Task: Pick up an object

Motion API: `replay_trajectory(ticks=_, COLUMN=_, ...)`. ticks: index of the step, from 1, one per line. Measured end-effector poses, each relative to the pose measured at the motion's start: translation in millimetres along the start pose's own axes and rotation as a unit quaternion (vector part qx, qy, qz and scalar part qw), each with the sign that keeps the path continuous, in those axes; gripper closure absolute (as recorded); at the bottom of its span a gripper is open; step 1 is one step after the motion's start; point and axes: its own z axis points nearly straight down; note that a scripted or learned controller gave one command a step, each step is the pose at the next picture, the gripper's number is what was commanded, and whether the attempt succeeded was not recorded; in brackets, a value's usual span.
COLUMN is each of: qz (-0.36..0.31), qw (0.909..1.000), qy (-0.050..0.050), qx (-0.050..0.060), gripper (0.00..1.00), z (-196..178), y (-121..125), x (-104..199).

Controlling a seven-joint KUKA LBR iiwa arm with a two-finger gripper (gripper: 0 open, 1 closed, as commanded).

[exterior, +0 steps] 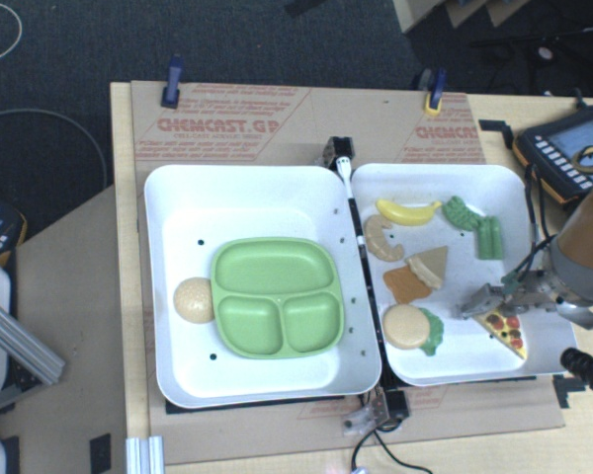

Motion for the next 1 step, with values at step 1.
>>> replay_trajectory(ticks=1, qz=-0.003, qw=1.0000, qy=0.008, qx=0.002, gripper=1.00, z=-9.1, y=1.4, x=7.0)
